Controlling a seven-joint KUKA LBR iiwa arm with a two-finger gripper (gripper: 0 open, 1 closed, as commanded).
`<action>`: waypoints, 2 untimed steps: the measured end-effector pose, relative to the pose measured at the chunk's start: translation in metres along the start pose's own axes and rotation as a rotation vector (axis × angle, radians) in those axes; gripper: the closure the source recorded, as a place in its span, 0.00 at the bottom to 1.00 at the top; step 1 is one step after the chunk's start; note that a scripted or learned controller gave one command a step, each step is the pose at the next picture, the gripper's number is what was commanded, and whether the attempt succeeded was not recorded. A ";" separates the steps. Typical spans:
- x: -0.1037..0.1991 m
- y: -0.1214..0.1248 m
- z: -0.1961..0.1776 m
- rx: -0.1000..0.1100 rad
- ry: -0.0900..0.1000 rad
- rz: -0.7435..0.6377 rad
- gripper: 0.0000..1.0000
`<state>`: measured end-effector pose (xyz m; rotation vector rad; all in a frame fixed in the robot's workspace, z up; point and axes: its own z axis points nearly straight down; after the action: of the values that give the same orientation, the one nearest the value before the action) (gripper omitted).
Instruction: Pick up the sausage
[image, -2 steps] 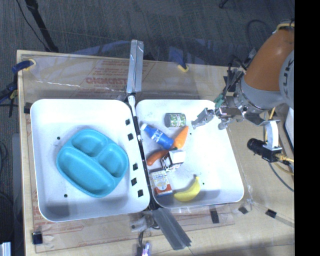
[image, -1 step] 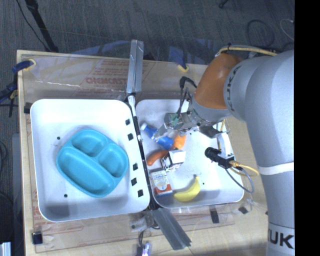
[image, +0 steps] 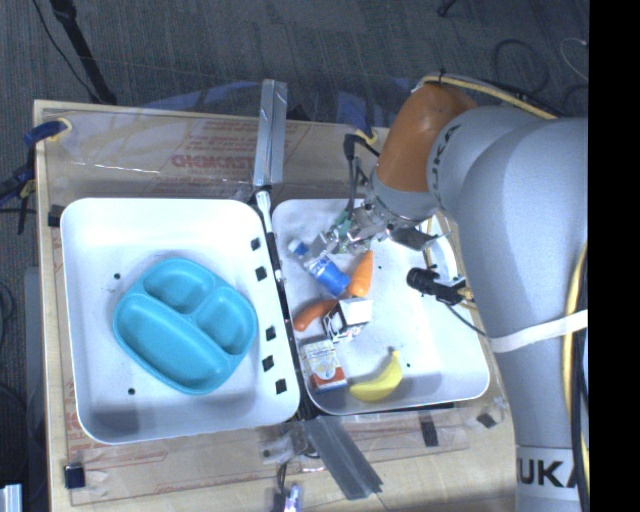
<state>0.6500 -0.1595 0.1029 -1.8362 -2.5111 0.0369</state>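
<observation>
Camera view, one entry per item.

Bench (image: 150, 150): carries two white bins side by side.

Left bin (image: 100, 230): holds a blue divided plate (image: 185, 325) near its middle.

Right bin (image: 455, 365): holds the loose items and the working end of the arm.

Sausage (image: 314, 313): orange-brown, lying slantwise at the right bin's left edge, about midway along it. Just beside its right end sits a small white box (image: 349, 317).

Carrot (image: 361, 274): orange, nearly upright in the view, towards the bin's centre.

Bottle (image: 324, 270): small, blue-labelled, near the bin's far left corner, just left of the carrot.

Carton (image: 324, 363): white and orange, by the near left corner.

Banana (image: 381, 380): yellow, along the near edge, right of the carton.

Arm (image: 500, 210): grey with an orange band, entering from the right.

Gripper (image: 345, 236): over the far part of the right bin, above the bottle and carrot, apart from the sausage. Whether it is wide or narrow cannot be told; nothing shows as held.

Step in hand, as judged: the approach, with the pick not yet made. The next move calls for travel towards the left edge, alignment across the sausage's slant, and a descent that clears the white box.
</observation>
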 end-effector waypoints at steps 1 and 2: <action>-0.007 -0.039 0.011 -0.036 -0.011 -0.007 0.00; -0.014 -0.014 0.019 0.021 0.010 -0.115 0.00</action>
<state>0.6405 -0.1772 0.0845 -1.6771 -2.5938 0.0506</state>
